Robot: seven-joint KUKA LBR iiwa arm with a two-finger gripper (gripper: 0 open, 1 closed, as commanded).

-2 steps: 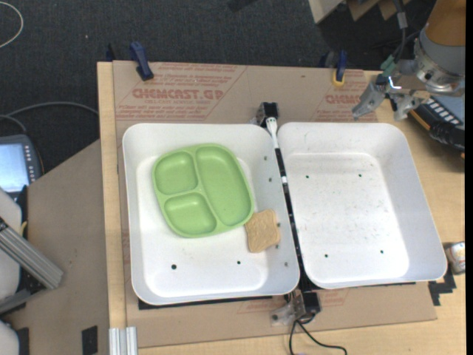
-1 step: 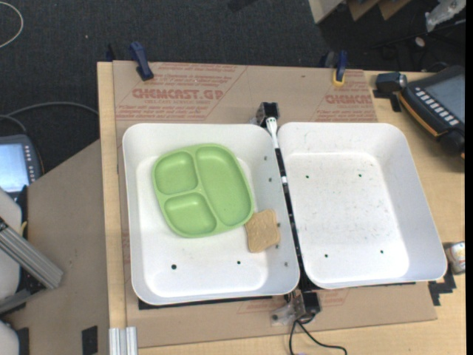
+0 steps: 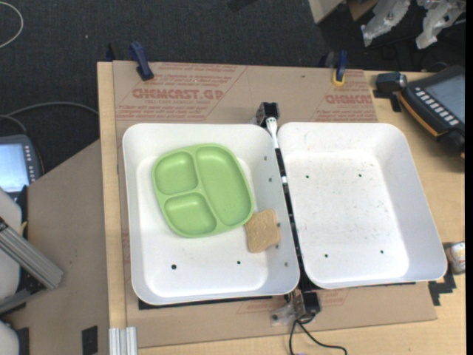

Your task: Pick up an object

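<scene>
Two white bins sit side by side on a brown board [image 3: 111, 198] with red lettering. In the left bin [image 3: 140, 265] a green plate [image 3: 202, 191] with three wells lies flat, towards the far left of the bin floor. A tan piece [image 3: 262, 231], roughly square and rough-looking, lies at the plate's near right corner, touching or just beside its rim, close to the bin's right wall. The right bin [image 3: 355, 198] has small dark specks across its floor. A black clip [image 3: 267, 112] stands at the far end of the seam between the bins. A blue clamp [image 3: 140, 60] and a yellow clamp [image 3: 340, 73] grip the board's far edge. Pale grey parts at the far right, past the board, look like the gripper [image 3: 410, 13]; it hangs well apart from both bins, and I cannot tell whether it is wide or narrow
</scene>
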